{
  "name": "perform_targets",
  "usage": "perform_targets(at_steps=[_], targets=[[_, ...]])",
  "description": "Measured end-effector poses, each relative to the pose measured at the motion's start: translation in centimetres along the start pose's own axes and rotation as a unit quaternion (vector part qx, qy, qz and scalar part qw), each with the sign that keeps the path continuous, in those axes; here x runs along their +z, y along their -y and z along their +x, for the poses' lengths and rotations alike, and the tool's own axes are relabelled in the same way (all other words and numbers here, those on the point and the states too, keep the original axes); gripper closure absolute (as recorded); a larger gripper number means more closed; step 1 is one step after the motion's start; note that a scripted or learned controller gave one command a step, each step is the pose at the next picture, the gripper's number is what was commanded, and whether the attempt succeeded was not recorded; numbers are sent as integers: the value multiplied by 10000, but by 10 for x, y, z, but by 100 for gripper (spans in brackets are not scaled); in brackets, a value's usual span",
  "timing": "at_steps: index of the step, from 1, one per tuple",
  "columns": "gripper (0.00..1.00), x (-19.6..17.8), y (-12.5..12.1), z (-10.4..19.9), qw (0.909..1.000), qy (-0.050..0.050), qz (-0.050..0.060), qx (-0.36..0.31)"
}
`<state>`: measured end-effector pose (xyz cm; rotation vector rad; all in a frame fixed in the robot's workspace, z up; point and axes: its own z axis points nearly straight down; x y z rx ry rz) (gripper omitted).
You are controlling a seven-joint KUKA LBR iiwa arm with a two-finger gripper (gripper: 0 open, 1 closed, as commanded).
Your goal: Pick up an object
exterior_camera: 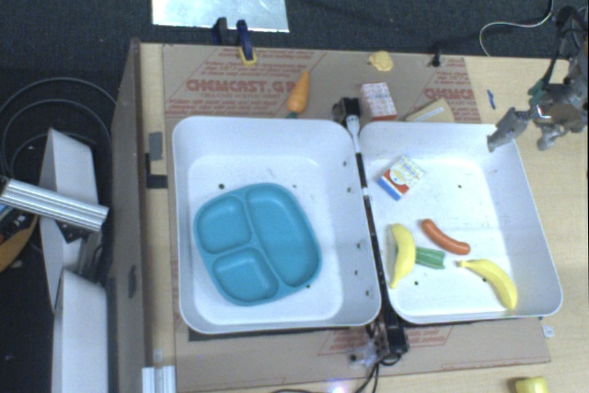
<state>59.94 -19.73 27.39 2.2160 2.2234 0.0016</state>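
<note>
Behind both bins, cardboard (239, 86) printed CHEMCAST, tool (525, 129) at right bin's (538, 230) corner, spread wide, holding nothing.

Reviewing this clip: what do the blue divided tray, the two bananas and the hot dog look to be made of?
Blue divided tray: seems moulded plastic, one even teal colour, with a soft sheen on rounded ridges. Two bananas: probably plastic toys, flat uniform yellow, smooth, without spots. Hot dog: likely plastic or rubber too, glossy orange-red; too small to be certain. They lie in the right white bin, probably plastic.
</note>
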Motion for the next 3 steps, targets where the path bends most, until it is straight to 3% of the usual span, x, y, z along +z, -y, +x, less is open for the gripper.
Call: perform_targets(at_steps=[1,2,3], targets=[[0,130,60,40,10000,-36,84,8],[0,193,72,74,10000,-16,22,-6],[100,179,70,72,10000,-5,-6,1]])
